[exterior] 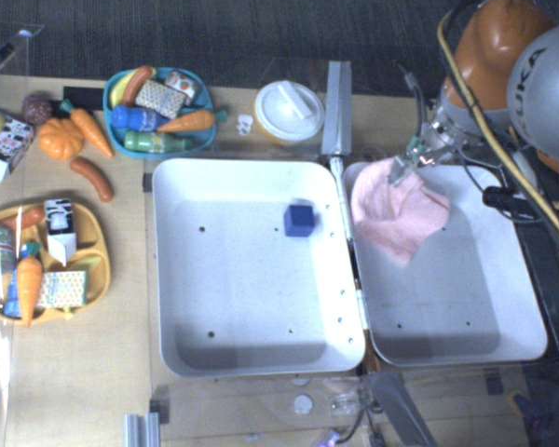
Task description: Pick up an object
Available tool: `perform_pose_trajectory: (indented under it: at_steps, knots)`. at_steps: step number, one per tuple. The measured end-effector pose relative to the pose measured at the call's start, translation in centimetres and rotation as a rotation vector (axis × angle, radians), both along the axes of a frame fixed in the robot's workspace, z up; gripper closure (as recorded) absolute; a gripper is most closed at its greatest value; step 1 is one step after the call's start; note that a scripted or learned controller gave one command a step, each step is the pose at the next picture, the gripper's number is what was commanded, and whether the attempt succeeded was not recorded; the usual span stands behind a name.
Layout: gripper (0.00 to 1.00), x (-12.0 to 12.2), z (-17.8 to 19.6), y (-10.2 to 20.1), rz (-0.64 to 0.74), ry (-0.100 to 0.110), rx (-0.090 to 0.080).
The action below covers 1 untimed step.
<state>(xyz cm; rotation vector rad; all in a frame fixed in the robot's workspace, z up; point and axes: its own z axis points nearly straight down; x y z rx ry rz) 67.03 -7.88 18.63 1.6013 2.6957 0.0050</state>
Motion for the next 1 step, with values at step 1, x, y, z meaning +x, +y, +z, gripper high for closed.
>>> perform_pose_trajectory:
  at_steps: [1]
  knots:
    - [1.0, -2.29, -0.15, 3.36, 0.118, 0.003, 0.0]
